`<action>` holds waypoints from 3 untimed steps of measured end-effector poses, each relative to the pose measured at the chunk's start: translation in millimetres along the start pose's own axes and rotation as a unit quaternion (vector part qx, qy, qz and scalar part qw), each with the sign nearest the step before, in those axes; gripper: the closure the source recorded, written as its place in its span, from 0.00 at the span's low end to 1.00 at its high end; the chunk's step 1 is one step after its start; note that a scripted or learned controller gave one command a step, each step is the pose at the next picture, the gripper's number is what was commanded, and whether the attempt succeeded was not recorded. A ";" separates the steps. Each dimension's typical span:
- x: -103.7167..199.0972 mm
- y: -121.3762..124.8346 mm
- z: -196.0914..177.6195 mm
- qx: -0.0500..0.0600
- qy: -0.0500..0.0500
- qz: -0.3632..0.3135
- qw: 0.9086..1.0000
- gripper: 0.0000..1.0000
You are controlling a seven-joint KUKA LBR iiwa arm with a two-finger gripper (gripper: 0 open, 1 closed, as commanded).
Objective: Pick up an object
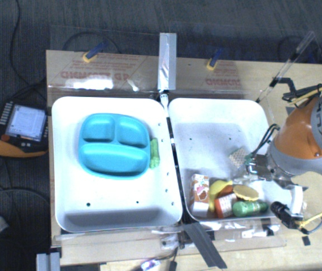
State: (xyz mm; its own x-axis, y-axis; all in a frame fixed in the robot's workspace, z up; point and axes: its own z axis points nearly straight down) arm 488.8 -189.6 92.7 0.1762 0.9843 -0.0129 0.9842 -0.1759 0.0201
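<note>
My gripper [253, 166] hangs low over the right bin [217, 114], near its right wall, under the orange-banded wrist. A small grey speckled piece [239, 156] lies just left of it. Right below the gripper, a cluster sits along the bin's front wall: a white and red carton [200, 188], a yellow banana-like toy [220, 187], a red can [223, 205], a tan round disc [246, 193] and a green bottle [249, 209]. I see nothing held in the gripper.
The left bin [70, 208] holds a blue divided plate [114, 145] with a slim green object [154, 153] against its right side. A metal bar [166, 61] stands behind the wall between the bins. A handheld device [22, 126] lies off the bench at left.
</note>
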 end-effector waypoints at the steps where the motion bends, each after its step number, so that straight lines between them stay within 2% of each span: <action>1: 14.3 107.4 3.4 0.005 0.004 0.142 0.990 1.00; 2: 53.6 102.1 -132.9 0.011 0.004 0.027 1.000 1.00; 3: 104.1 166.1 -143.6 0.012 0.003 0.048 0.999 1.00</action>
State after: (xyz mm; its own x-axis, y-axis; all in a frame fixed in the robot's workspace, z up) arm 668.1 -114.0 238.2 0.2693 0.9631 -0.0052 0.9631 -0.2693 -0.0023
